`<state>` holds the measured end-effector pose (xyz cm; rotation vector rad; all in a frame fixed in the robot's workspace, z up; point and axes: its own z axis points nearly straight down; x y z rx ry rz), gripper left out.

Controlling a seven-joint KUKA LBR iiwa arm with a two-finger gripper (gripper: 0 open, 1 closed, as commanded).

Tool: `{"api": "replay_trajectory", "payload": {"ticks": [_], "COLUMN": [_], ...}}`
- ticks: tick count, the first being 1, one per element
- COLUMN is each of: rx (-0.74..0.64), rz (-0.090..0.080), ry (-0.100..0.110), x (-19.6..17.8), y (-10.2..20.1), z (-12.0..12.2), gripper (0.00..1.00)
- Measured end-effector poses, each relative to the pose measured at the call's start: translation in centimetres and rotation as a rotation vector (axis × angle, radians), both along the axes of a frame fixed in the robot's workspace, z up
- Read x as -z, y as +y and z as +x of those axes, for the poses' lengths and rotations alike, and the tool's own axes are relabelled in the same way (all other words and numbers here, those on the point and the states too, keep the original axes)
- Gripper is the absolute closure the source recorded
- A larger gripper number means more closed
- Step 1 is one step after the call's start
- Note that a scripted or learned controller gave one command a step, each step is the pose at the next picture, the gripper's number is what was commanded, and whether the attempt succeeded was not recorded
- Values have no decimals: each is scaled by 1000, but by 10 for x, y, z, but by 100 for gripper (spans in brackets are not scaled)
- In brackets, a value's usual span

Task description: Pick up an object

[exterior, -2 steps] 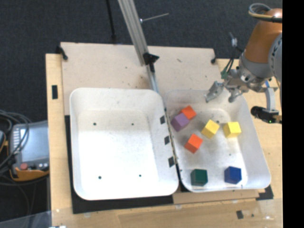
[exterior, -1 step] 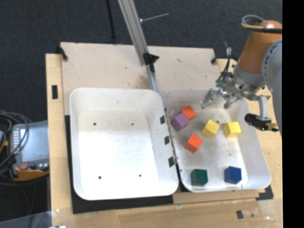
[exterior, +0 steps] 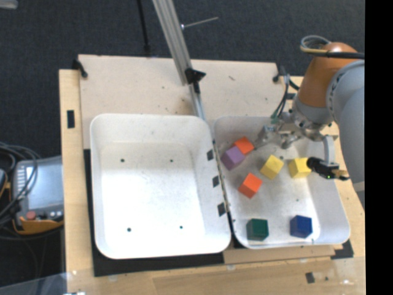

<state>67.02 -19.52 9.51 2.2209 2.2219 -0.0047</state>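
Camera view: gripper [exterior: 284, 135] above right bin [exterior: 328, 211]; no readable writing.

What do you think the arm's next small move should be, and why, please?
Probably a short drop toward the yellow block. The gripper sits above the right bin, with nothing visible between its fingers, and that block lies just below it in the view, slightly apart from the other yellow block, so it looks the nearest target.

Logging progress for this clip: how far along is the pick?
Done: the gripper is low over the right bin, near the orange block. In hand: nothing visibly held. Left: all seven blocks lie on the bin floor, including the purple block and two yellow blocks, so the grasp and lift remain.
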Motion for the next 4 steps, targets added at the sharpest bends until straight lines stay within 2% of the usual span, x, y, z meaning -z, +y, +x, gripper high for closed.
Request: {"api": "replay_trajectory", "payload": {"ticks": [1, 2, 4], "rx": [-1, -2, -5], "rz": [-4, 1, 0], "ry": [-8, -9, -11], "x": [-16, -62, -183], "y": [-1, 2, 15], "z": [2, 4, 2], "gripper": [100, 100, 100]}}
